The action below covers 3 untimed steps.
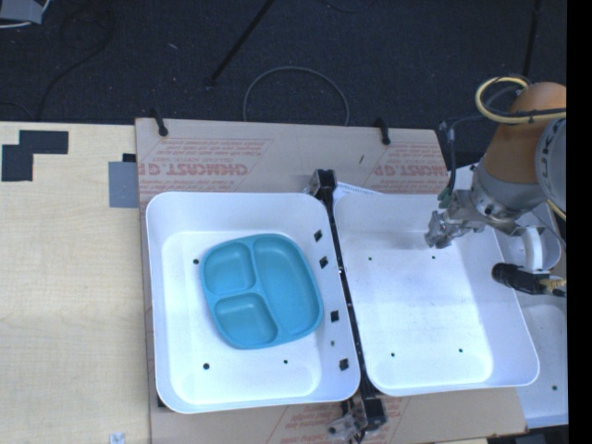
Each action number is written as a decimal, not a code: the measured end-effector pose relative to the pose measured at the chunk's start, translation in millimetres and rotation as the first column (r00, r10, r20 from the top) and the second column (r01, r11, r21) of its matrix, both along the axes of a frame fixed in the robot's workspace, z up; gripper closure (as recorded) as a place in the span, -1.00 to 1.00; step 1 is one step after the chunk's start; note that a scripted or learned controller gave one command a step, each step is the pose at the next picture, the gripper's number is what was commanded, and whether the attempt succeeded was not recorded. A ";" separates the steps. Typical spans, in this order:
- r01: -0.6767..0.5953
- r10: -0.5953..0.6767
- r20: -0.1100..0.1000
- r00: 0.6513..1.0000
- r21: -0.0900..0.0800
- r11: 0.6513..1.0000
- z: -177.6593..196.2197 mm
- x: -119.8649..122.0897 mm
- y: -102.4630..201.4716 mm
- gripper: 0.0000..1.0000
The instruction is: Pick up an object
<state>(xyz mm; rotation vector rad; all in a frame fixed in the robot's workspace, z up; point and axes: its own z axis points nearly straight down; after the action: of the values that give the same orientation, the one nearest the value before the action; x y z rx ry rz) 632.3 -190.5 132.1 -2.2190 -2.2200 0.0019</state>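
Note:
A blue divided plate (262,290) with three compartments lies flat in the middle of the left white bin (176,340). My gripper (441,232) hangs over the back right part of the right white bin (499,359), far to the right of the plate. Nothing shows between its fingers.
A black divider (338,285) with clips runs between the two bins. Both bins rest on a cardboard sheet (240,160). A pale wooden bench top (65,285) extends to the left, and dark floor with cables lies behind.

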 end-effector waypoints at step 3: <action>0.000 0.000 0.003 1.000 -0.001 1.000 116.4 4.3 -11.0 1.00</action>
<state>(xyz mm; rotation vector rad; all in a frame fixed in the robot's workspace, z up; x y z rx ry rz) 636.6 -201.5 248.5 -2.2203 -2.2223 0.0002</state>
